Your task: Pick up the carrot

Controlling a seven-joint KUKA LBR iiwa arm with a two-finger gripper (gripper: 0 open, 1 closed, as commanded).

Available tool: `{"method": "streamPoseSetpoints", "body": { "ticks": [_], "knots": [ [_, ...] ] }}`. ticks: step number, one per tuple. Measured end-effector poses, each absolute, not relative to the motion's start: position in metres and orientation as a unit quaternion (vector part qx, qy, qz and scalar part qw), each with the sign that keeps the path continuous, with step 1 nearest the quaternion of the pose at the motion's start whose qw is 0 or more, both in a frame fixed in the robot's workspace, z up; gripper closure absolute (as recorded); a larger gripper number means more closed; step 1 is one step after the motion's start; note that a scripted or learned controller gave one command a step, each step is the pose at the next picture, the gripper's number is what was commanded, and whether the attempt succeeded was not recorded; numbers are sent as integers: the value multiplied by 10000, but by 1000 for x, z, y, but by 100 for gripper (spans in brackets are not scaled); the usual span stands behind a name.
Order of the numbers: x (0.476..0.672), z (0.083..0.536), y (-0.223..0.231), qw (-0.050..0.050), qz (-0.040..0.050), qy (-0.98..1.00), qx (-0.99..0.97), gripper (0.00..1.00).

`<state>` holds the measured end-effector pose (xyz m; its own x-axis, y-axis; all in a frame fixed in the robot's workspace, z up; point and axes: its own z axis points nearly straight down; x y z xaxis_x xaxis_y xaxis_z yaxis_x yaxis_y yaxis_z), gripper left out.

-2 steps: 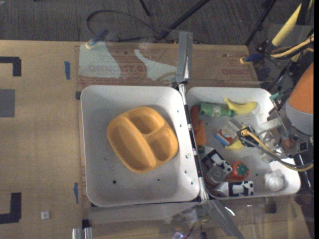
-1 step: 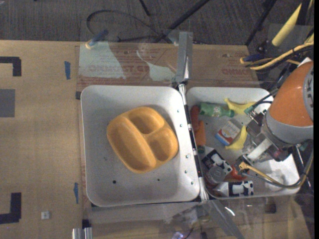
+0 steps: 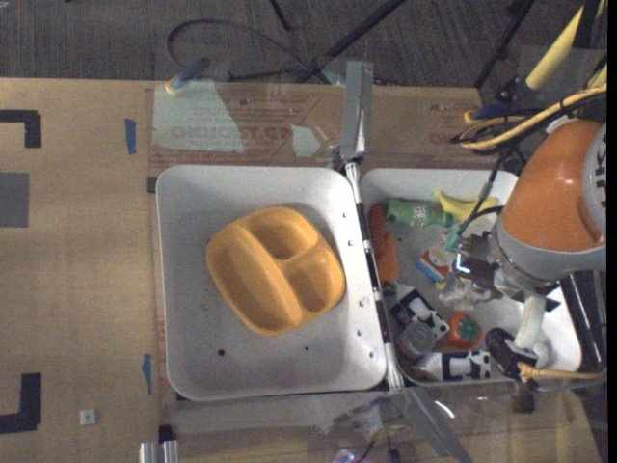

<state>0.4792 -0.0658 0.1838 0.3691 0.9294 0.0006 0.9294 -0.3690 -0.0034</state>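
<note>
Carrot, a long orange toy vegetable (image 3: 387, 251), lies in the right white plastic bin (image 3: 569, 340), pressed along that bin's left wall, its length running up and down the view. Just to its right sits a green bottle with a pale label (image 3: 416, 213), and beyond that a yellow banana-shaped toy (image 3: 461, 204). Lower in the same bin are a red tomato-like toy (image 3: 464, 329) and a black-and-white cow-patterned piece (image 3: 467, 364). The left white plastic bin (image 3: 183, 287) carries a yellow three-compartment plate (image 3: 275, 269).

The grey arm with its orange band (image 3: 554, 201) comes in from the right and hangs over the middle of the right bin, wrist pointed down. Its gripper (image 3: 469, 268) sits amid the clutter, near the carrot but apart from it; whether it is released or clenched I cannot tell, and nothing can be seen held.

To do this step well, I judge the gripper should shift left toward the wall, line up so it closes across the carrot's narrow width, and come down near the carrot's middle. The wall leaves little room on one side, so a slight offset could make it slip or snag the bottle.
</note>
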Motion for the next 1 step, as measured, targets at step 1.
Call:
{"method": "streamPoseSetpoints", "body": {
  "ticks": [1],
  "knots": [
    [480,193,-66,13,4,-5606,-8281,100]
  ]
}}
